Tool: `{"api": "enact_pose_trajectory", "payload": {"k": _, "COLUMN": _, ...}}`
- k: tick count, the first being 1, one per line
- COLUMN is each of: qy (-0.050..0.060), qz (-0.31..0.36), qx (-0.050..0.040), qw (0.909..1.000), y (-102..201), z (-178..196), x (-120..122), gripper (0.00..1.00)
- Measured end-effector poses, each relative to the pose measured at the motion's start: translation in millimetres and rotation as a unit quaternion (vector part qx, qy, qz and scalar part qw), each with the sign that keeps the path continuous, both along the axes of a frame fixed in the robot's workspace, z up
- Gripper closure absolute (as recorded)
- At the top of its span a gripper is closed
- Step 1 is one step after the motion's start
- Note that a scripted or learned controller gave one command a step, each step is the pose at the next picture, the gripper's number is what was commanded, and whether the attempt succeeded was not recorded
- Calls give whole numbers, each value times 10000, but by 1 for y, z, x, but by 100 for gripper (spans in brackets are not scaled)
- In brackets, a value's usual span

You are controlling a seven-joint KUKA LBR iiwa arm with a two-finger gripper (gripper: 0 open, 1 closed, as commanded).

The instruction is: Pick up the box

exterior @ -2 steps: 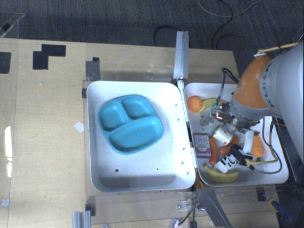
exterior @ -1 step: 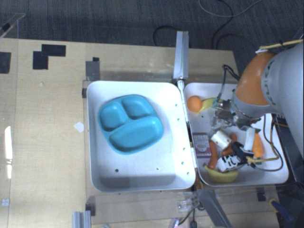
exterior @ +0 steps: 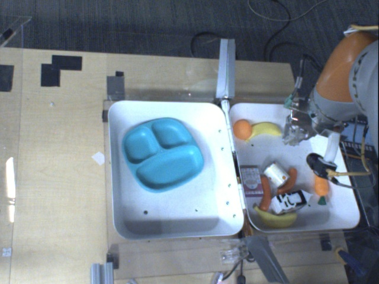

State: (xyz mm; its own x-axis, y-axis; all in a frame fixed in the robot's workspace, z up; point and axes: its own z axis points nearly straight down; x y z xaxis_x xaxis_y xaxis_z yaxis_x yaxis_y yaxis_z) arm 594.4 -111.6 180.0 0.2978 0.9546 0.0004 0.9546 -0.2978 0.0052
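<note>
A banana (exterior: 277,219) lies at the near edge of the right bin (exterior: 350,220), its curve against the front wall. Just behind it rests a black-and-white package (exterior: 291,200), tilted, with a red sausage-shaped piece (exterior: 266,195) touching its left side. A small white cylinder (exterior: 275,172) lies on its side just beyond them. The box (exterior: 250,180), flat and reddish with a pale label, lies in the same bin against the left wall, beside the divider between the two bins and just left of the sausage-shaped piece. An orange carrot-like piece (exterior: 320,186) sits towards the bin's right side. At the far end are an orange (exterior: 241,129) and a yellow fruit (exterior: 267,130), touching each other.

The arm (exterior: 349,70) comes in from the right, its orange band high at the far right corner, the grey wrist slanting down and to the left. The tool (exterior: 294,132) hangs over the far part of the right bin, just right of the yellow fruit and well apart from the box. Nothing is seen in its grip, and I cannot tell whether it is open or closed.

The left bin (exterior: 172,228) holds a blue divided plate (exterior: 163,152). Both bins stand on the pale wooden desk (exterior: 53,158).
</note>
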Motion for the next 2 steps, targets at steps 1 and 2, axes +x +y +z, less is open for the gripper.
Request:
{"api": "enact_pose_trajectory", "payload": {"k": 1, "qy": 4, "qz": 4, "qx": 0, "qw": 10000, "y": 0, "z": 0, "x": 0, "gripper": 0}}
{"api": "enact_pose_trajectory", "payload": {"k": 2, "qy": 3, "qz": -881, "qx": 4, "qw": 9961, "y": -32, "z": 11, "x": 15, "gripper": 0}}
